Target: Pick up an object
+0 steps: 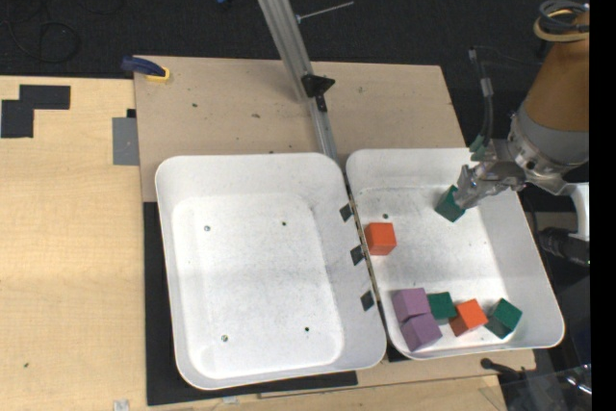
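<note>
Here the table (241,101) carries two white bins so blocks can pass from one to the other; the left bin (250,322) is bare, while the right bin (414,173) keeps its blocks in a heap at the near edge, an orange cube (381,238) apart. The gripper (464,194) hangs over the right bin's far side, closed on a green block (449,205), tilted and apparently lifted clear.

- Bins (260,361): white plastic, smooth, faintly speckled.
- Bench (231,106): matt brown board, lightly scuffed.
- Side table (58,236): pale wood grain.
- Rail (279,19): extruded metal, dull sheen.
- Blocks (381,238): matt, solid-coloured.
</note>
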`<state>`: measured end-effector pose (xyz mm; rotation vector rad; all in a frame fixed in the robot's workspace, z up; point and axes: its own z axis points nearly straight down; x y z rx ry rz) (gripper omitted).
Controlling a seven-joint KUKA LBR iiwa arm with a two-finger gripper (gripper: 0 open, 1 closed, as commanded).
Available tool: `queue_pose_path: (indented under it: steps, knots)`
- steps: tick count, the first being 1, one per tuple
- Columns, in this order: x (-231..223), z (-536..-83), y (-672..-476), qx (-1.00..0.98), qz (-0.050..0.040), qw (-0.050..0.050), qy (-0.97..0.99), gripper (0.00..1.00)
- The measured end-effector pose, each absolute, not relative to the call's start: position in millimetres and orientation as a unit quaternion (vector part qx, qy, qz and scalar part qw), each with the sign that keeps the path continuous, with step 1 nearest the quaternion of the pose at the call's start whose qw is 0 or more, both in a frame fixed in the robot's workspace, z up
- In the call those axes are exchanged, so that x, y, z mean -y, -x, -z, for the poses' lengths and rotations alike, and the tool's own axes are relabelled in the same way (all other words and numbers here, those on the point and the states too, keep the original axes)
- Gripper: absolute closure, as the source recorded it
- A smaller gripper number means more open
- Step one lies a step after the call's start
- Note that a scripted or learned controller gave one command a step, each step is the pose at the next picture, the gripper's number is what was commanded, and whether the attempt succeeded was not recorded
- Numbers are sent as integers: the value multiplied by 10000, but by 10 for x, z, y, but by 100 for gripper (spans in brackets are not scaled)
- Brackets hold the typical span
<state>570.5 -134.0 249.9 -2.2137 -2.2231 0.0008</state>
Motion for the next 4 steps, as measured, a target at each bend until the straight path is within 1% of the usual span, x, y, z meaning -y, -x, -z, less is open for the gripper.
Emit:
queue_pose_path:
  steps: [1,2,3,4]
  knots:
    - [803,-2484,-5674,7088,-2,23,7054,100]
    - [252,-2332,-5722,7088,-11,31,7054,100]
    - [-213,-2389,-5872,7084,0,14,7058,100]
    - [-725,-2290,-6037,7086,-6,9,7056,100]
